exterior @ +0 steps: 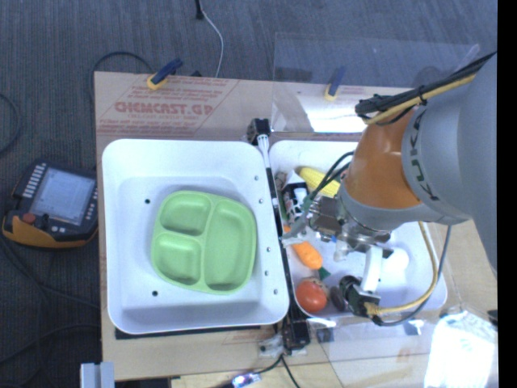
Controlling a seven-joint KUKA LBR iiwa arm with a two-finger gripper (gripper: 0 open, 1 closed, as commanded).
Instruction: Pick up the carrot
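Lying carrot just beside tool

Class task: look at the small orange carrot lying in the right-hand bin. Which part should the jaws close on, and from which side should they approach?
Grip the small orange carrot across its thick middle, coming straight down from above. It lies flat on the floor of the right-hand white bin, its length running diagonally, so the jaws should probably straddle its narrow width. The round red tomato and the bin's left wall sit close by, so a sideways approach looks cramped.
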